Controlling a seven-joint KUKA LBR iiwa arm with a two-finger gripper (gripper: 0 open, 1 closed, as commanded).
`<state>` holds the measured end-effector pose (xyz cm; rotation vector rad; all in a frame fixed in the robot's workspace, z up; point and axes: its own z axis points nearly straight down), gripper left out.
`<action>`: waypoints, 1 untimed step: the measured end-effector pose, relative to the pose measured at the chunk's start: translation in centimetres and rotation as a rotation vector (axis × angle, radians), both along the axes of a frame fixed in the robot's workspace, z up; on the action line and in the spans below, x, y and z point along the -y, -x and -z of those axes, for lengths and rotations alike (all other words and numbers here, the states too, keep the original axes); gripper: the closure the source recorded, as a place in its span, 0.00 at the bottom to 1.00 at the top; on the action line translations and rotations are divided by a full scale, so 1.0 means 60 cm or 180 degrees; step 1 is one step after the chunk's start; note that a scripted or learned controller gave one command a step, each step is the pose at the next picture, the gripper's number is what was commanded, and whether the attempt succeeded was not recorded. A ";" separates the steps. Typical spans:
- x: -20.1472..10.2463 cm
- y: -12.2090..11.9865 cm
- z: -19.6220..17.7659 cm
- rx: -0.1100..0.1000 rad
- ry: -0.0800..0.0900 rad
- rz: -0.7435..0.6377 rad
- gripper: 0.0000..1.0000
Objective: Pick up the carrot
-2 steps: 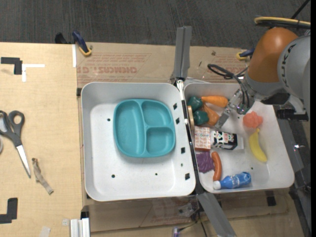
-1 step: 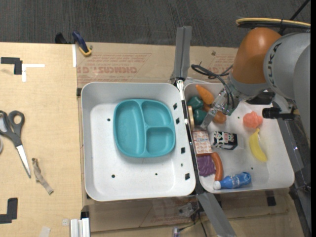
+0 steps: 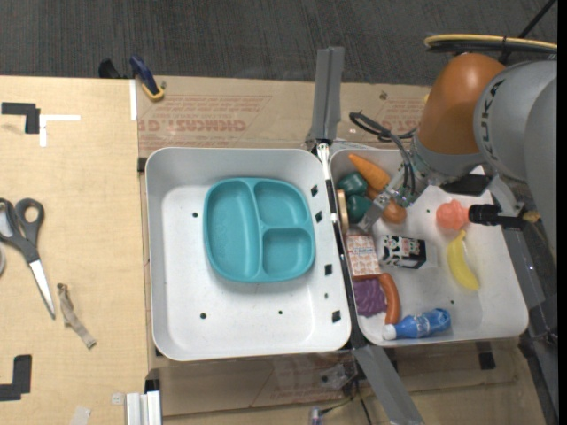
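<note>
**Gripper low over the carrot in the right bin**

The bench carries 2 white bins side by side. The left bin (image 3: 168, 264) holds 1 teal divided plate (image 3: 260, 229), lying toward its far edge and its right wall.

The carrot (image 3: 369, 172) lies in the right bin (image 3: 505, 312), near that bin's far left corner, slanting from the far edge toward the middle. A dark green item (image 3: 355, 195) sits just beside it, against the left wall.

The arm (image 3: 496, 113) reaches in over the bin's far right corner. Its gripper (image 3: 395, 202) is down at the carrot's nearer end; how far the hand is open, and whether it has hold of anything, I cannot tell.

Elsewhere in the right bin: a pink item (image 3: 450, 214) and a banana (image 3: 462, 265) toward the right wall, a black-and-white carton (image 3: 403, 251) near the middle, a blue bottle (image 3: 423, 324) along the near edge.

Scissors (image 3: 27, 242) lie on the bench's left edge.
</note>
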<state>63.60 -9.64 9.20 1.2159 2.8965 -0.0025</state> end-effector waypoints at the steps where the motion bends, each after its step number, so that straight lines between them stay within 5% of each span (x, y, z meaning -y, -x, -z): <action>1: 0.012 0.018 0.004 -0.0035 0.0003 0.1322 0.00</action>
